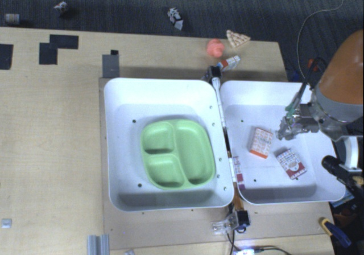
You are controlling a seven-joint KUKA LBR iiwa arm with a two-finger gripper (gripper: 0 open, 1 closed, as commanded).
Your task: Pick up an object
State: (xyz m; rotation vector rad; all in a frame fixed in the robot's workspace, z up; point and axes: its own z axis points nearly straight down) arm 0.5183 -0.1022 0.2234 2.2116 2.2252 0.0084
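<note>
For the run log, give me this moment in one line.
tool over right bin | two packets lying loose | green tray in left bin

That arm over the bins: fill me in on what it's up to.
The KUKA arm reaches in from the right, its gripper hanging over the right bin. Two small packets lie there: an orange-and-white one and a red-and-white one. It holds neither. The left bin has a green divided tray.

A grey robot arm (341,112) is showing a rounded orange band (344,74) above its wrist. A small metallic two-finger gripper (284,132) is glinting silver at its end, and thin dark cables (307,77) are running alongside the arm.
</note>
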